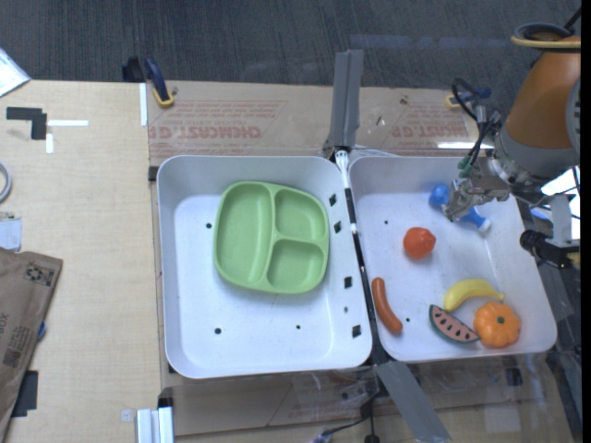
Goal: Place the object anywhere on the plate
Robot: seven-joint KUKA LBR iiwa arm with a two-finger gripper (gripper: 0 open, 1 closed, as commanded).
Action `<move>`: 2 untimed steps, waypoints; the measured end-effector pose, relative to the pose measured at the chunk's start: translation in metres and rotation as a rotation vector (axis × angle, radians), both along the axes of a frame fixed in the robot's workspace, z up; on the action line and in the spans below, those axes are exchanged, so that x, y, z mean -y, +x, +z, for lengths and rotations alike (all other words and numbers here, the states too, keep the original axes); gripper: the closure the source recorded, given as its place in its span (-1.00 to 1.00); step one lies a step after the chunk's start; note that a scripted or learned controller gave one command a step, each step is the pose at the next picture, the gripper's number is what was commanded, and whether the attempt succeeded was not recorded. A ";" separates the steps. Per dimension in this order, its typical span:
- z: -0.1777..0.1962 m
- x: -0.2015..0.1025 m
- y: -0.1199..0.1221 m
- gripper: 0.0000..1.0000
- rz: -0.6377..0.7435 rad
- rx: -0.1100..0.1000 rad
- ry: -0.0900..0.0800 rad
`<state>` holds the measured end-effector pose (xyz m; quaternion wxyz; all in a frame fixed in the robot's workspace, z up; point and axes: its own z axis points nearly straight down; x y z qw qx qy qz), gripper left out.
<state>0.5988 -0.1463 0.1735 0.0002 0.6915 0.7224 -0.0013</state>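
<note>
While the green plate (271, 238) lies bare in the left bin (185, 275), with nothing in any of its three compartments, the arm is busy in the upper right of the frame, over the right bin (517, 247). Its end effector (466, 201) hangs low at the upper part of that bin, directly over a blue object (441, 195) whose ends show on either side of the metal: one to the left of it, one to the lower right. Whether the end effector has closed on the blue object or merely hovers on top of it I cannot tell; the wrist hides the contact from this angle.

Other toys lie further down the same bin: a red tomato (419, 242) just below and left of the end effector, a sausage (386, 305) near the bin's left wall, and a banana (472, 293), a watermelon slice (452, 325) and a small orange pumpkin (498, 325) clustered toward the lower right corner.

By my reading, the task is at its picking stage, with the blue object as the likely target and the placing not yet begun. The next move calls for a secure grip, then a lift high enough to clear the walls where the two bins meet, a carry leftward across the frame, and a release over any part of the plate. The tomato sits near enough that a sloppy lift could nudge it.
</note>
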 end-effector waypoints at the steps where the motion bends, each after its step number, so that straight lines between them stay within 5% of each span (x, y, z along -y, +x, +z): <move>1: -0.082 -0.052 -0.024 1.00 -0.069 0.000 0.002; 2: -0.081 -0.043 -0.025 -1.00 -0.080 0.003 -0.009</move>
